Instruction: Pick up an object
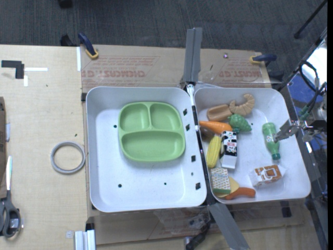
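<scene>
The right bin [291,191] holds several toy foods. A green bottle [270,139] lies near its right wall, with a small orange-and-white carton [268,175] below it. In the middle lie a cow-print milk carton [229,149], a corn cob [214,150], a carrot [216,126] and a green vegetable [240,122]. A croissant [243,104] and a bread piece [219,112] sit at the back. A cracker [220,180] and an orange piece [240,192] rest at the front. My gripper [285,133] reaches in over the right rim, just right of the green bottle, with nothing seen in it.
The left bin [104,186] holds a green divided plate [152,130]. On the bench to the left lie a tape ring [68,157] and scissors [9,215]. Clamps [88,46] pin cardboard [130,69] behind the bins. A grey post [193,56] stands between them.
</scene>
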Motion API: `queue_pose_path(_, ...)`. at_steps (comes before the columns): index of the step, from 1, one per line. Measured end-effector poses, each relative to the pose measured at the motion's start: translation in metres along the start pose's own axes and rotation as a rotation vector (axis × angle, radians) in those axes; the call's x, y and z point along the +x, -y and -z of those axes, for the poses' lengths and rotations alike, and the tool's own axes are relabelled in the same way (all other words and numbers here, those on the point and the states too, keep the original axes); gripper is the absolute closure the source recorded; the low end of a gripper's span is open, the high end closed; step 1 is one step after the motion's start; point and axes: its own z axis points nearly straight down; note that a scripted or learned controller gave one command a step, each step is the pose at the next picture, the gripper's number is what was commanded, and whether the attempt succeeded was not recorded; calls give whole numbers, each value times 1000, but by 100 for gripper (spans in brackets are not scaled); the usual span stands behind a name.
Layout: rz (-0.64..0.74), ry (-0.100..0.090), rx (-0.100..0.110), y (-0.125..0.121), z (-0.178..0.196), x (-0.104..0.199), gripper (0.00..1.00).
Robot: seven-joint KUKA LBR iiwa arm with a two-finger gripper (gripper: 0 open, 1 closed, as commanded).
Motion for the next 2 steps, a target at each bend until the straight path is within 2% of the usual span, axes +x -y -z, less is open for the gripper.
queue_pose_path(1, -272, -1, 0, 19, -7, -11, 0)
queue_pose_path(2, -547, -9, 4, -30, -155, -2, 0)
